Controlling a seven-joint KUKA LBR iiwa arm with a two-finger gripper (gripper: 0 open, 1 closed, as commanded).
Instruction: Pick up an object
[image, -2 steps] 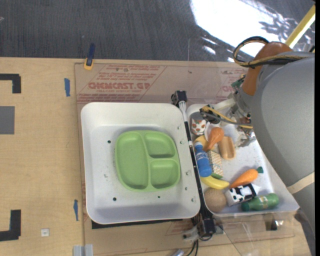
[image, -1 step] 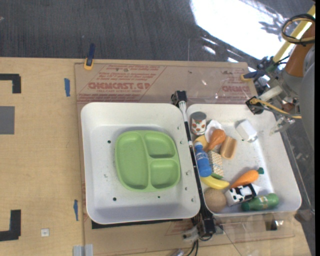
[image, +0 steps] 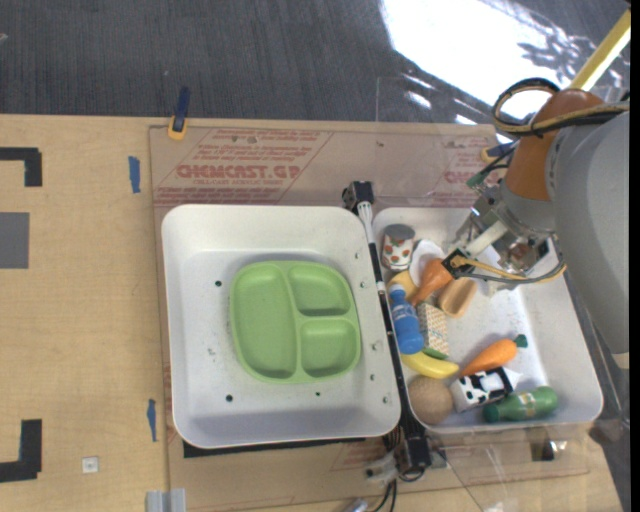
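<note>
The gripper (image: 478, 250) hung low in the crowded bin (image: 588, 372); open or closed, I couldn't tell. A carrot (image: 430, 283) and bread roll (image: 458, 297) lay touching just beside it, away from the arm. Packed that tightly, one might have been shoved aside, or both snagged.

Arm (image: 600, 190): fat grey rounded link with a smooth shell and an orange band (image: 535, 150) above the wrist. Black cables (image: 520, 100) loop over the band. Hand (image: 488, 240) is bare silvery metal, blocky, much slimmer than the grey link.
</note>
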